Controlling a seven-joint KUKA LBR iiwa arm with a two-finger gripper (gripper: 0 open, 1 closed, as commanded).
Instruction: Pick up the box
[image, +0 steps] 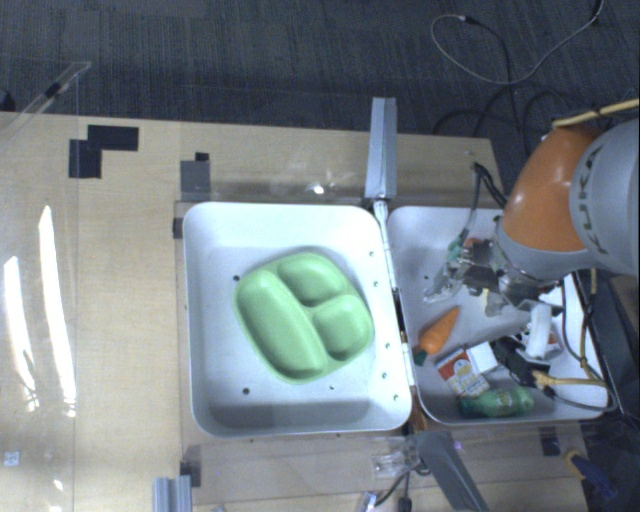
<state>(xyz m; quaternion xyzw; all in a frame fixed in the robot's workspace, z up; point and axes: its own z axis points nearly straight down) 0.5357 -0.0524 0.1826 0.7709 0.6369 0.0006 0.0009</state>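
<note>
Arm (600, 200): smooth grey rounded housing, 1 broad orange band above wrist. Gripper (462, 272): bare metal parts, dark fittings, thin wires, small green and red spots near wrist mount.

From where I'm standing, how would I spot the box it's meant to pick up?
Find the right-hand white bin, where the arm reaches in. Along its near edge lies a small cluster of items; the box is the small flat red-and-white carton there. An orange carrot lies just above it and a green bottle below; only the box has square corners.
</note>
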